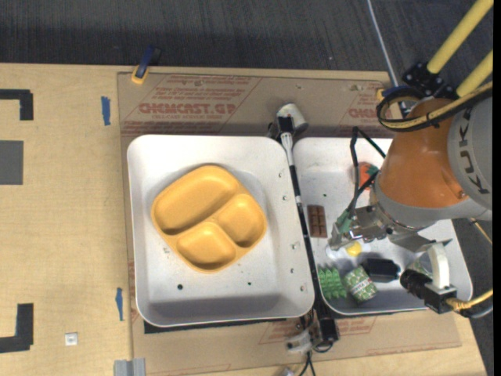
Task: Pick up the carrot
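1. Two shallow white plastic bins stand side by side on the brown cardboard-covered tabletop: the left bin and the right bin.
2. The small orange carrot lies in the right bin, in its far half, just beside the left edge of the arm's orange band.
3. The metal tool hangs over the middle of the right bin, nearer the lower edge of the view than the carrot. The two are apart, and the carrot is not in the tool.
4. Tool state: the view does not show whether the tool is apart or together; it cannot be told.
5. Carrot appearance: a short orange piece with a touch of green at its lower end. The arm hides part of it, so its full outline cannot be read.
6. Other contents of the right bin:
   - a small yellow piece directly below the tool;
   - a brown rectangular block near the left wall;
   - a green studded block and a green-and-white cylinder at the near wall;
   - a black object beside the cylinder.
7. The left bin holds a yellow three-compartment plate.
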`<state>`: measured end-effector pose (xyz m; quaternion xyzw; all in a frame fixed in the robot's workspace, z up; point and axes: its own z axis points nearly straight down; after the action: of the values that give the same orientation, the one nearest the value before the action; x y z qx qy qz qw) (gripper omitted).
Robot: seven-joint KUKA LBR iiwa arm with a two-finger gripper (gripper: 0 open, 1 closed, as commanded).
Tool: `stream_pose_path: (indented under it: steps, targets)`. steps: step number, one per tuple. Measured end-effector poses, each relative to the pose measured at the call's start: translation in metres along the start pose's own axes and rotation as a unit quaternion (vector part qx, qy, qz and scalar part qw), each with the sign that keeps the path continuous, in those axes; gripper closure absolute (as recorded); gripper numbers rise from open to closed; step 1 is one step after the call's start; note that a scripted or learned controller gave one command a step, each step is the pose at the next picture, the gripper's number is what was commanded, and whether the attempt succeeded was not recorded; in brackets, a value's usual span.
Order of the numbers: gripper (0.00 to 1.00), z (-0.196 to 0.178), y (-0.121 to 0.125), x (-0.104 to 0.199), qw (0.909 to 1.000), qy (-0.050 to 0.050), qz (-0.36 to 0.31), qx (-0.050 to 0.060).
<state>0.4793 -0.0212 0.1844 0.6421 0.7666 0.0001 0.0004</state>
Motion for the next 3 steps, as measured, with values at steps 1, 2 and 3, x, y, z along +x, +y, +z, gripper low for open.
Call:
stream_pose_path:
  steps: [1, 2, 3]
  targets:
    - [1.0, -0.047, 0.043, -0.044, 0.9992, 0.0, -0.04, 0.0]
    - [1.0, 0.0, -0.006, -0.037, 0.9998, 0.001, 0.021, 0.001]
    - [1.0, -0.038, -0.002, -0.015, 0.9894, 0.0, 0.145, 0.0]
